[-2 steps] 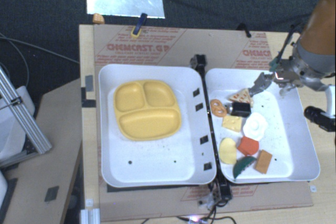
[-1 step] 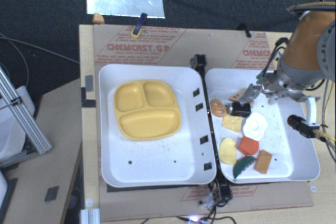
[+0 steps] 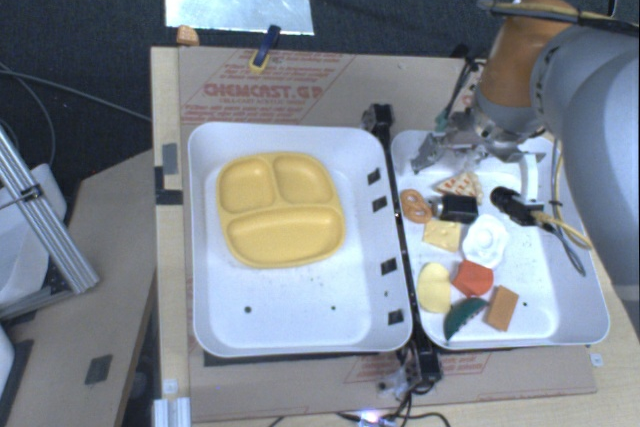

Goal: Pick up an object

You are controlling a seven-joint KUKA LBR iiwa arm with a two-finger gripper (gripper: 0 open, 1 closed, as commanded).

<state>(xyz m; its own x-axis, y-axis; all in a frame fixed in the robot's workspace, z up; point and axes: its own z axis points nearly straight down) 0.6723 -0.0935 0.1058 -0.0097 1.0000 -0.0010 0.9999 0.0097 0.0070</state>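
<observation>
While the hand (image 3: 447, 147) hangs low at the far end of the right bin (image 3: 580, 315), I cannot tell how it is set. Toy food like the pretzel (image 3: 414, 206) lies just beside it, waiting. Next it must drop onto one piece.

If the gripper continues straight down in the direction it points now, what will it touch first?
Probably the bare floor of the right bin near its top left corner. The gripper hangs there, above the pizza slice and the pretzel. Its height is unclear from this one view, so it might just clip the slice.
</observation>
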